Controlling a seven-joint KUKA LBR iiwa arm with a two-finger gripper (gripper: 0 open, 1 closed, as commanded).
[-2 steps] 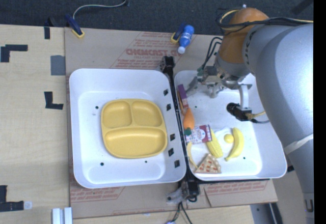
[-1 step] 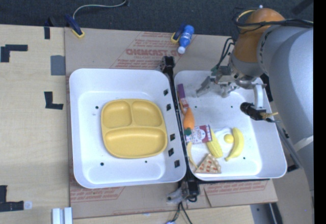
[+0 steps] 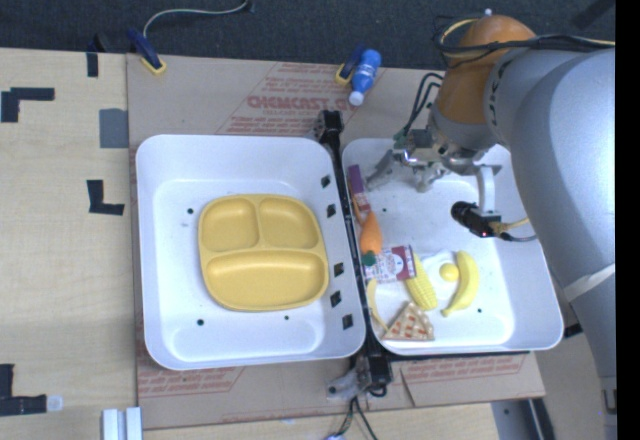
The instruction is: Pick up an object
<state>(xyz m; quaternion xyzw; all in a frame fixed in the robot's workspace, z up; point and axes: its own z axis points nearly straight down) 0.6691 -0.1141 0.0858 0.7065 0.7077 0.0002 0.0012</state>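
- Two shallow white bins sit side by side on a cardboard sheet (image 3: 290,103) over the bench; left bin (image 3: 160,228), right bin (image 3: 520,313).
- Left bin holds one yellow divided tray (image 3: 264,252), three compartments, lying flat near the bin's middle.
- Right bin holds the toy food, all gathered in its lower left part: an orange carrot (image 3: 370,233) against the left wall, a small purple-labelled carton (image 3: 392,264) just below it, a corn cob (image 3: 421,287) beside the carton, a banana (image 3: 462,282) to the right of the corn, a waffle-like wedge (image 3: 408,324) near the front wall.
- A round yellow piece (image 3: 448,271) lies between corn and banana; kind not resolvable.
- Arm enters from the right, grey body filling the right side, orange band (image 3: 480,63) above the wrist.
- Gripper (image 3: 412,166) is over the back part of the right bin, well apart from the food items.
- Fingers: state cannot be told from this angle; nothing seen between them.
- A black fitting with cable (image 3: 478,220) hangs beside the wrist over the bin floor.
- Blue and white bottle (image 3: 364,74) lies on the cardboard behind the bins; a blue-yellow clip (image 3: 146,50) sits at the cardboard's back left corner.
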